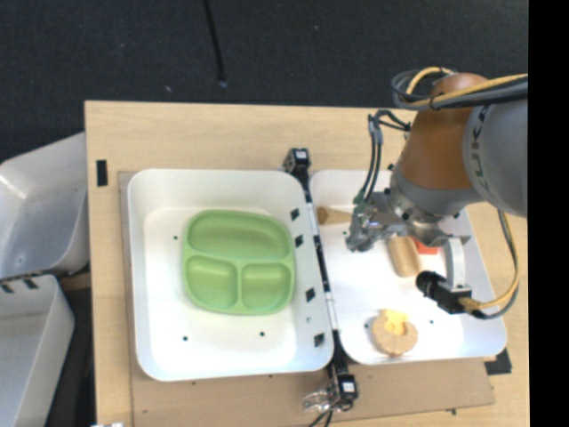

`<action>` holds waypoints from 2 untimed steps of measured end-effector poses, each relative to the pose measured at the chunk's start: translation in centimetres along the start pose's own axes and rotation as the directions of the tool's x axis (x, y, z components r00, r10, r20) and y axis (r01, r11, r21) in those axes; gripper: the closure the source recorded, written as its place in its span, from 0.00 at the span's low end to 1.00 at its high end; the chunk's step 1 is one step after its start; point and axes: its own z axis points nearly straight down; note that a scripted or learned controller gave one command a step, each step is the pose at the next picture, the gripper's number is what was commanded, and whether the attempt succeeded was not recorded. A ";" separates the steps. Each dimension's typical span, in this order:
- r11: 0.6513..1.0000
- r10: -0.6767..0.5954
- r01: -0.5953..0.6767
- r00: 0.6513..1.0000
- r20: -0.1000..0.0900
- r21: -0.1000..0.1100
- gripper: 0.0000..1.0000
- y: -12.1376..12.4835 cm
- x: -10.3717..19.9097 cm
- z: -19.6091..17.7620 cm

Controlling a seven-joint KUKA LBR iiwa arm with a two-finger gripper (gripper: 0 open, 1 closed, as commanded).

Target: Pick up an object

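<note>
camera view | arm (444,149) bent over right bin (356,345) | tool (363,235) low | finger state unclear

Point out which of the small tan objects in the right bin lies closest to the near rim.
The round tan piece with the yellow top, alone near the bin's front edge. The tan cylinder and the small tan piece by the divider lie farther back, near the gripper.

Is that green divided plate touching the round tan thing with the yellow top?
Apart. The camera view shows the green divided plate in the left bin and the round tan object with the yellow top in the right bin, across the divider.
</note>
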 end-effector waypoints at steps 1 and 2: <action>1.000 0.000 0.000 1.000 0.000 -0.001 1.00 2.2 4.8 -1.4; 1.000 0.001 -0.001 1.000 0.000 0.001 1.00 3.9 10.1 -0.7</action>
